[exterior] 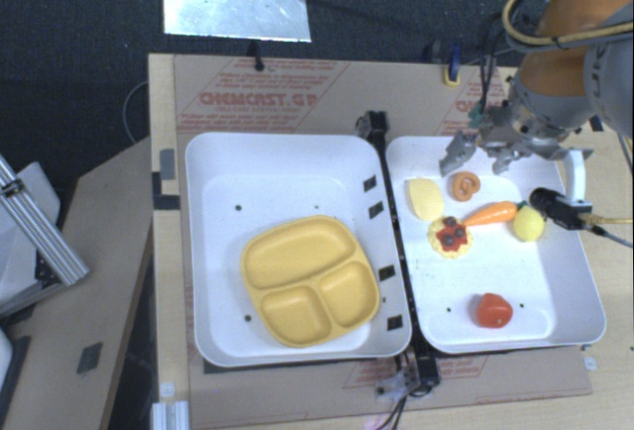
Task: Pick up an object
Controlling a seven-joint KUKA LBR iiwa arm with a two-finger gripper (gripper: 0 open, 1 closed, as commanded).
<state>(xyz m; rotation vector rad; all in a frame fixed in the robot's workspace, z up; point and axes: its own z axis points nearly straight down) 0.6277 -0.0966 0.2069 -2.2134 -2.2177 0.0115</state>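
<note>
In the right bin (565, 294) lie several food toys: a pale yellow slice (424, 198), a small orange ring-shaped piece (464, 185), a carrot (488, 214), a yellow lemon (528, 225), a little tart with red berries (449, 237) and a red tomato (493, 310). My gripper (482, 157) hangs over the bin's back edge, just above and behind the orange ring. Its two grey fingers (456, 155) stand apart, open, with nothing between them.
The left bin (228, 180) holds a yellow divided plate (310, 279). A black divider with clips (386, 220) runs between the bins. A black and white fitting (563, 205) off the arm hangs over the right bin near the lemon.
</note>
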